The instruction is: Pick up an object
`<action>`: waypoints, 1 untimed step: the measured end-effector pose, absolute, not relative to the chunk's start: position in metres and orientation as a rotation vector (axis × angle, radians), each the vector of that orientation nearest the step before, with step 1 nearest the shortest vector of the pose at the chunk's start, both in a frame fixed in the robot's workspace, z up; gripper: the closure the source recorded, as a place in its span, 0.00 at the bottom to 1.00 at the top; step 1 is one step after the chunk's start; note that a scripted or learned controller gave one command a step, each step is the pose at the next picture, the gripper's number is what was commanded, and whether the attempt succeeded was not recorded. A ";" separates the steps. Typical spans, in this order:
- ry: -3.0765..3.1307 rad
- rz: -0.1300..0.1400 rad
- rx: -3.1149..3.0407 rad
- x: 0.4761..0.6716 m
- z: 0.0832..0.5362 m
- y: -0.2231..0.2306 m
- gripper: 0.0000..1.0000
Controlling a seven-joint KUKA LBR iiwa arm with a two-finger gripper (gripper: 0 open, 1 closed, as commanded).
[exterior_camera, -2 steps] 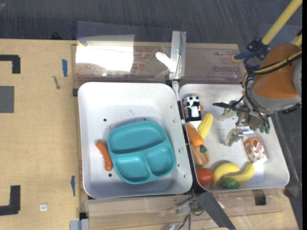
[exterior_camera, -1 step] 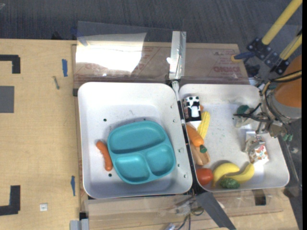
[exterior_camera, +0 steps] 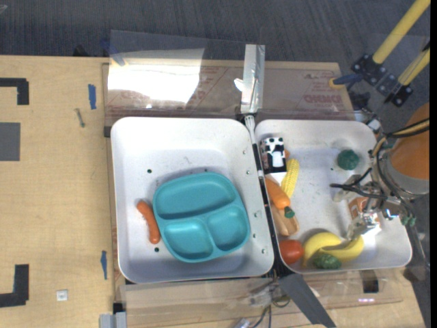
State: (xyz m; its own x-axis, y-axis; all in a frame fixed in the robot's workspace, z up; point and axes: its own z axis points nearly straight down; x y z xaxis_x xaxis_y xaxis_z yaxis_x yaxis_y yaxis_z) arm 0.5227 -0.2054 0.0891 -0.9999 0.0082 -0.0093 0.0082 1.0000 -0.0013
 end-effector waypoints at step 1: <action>3.115 -0.009 0.011 0.528 0.102 -0.205 1.00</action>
State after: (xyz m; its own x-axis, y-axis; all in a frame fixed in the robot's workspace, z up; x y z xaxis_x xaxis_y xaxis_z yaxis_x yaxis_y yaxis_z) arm 0.5279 -0.2052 0.1025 -0.9996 0.0068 -0.0264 0.0069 1.0000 -0.0058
